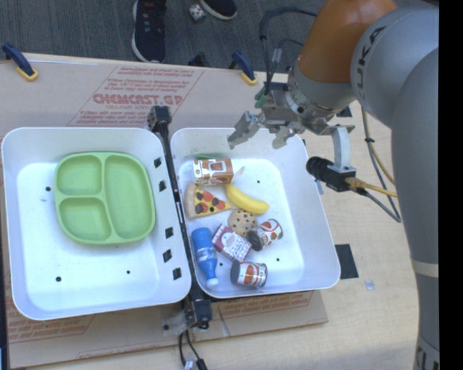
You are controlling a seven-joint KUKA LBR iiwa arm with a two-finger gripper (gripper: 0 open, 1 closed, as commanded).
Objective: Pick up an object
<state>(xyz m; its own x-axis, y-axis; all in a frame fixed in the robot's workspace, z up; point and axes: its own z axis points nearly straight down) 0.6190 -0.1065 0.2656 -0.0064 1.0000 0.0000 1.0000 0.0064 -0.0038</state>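
Observation:
My gripper hangs above the far rim of the right bin, its two fingers spread open with nothing between them. Below and to its left lie the toy items: a small juice carton, a pizza slice, a yellow banana, a cookie, two red cans, a blue bottle and a small pink-white box. The carton is the item nearest the gripper.
The left bin bears a green divided plate. A black hinge strip runs between the bins. A black cable plug juts over the right bin's far right rim. A person's shoes stand beyond the bench.

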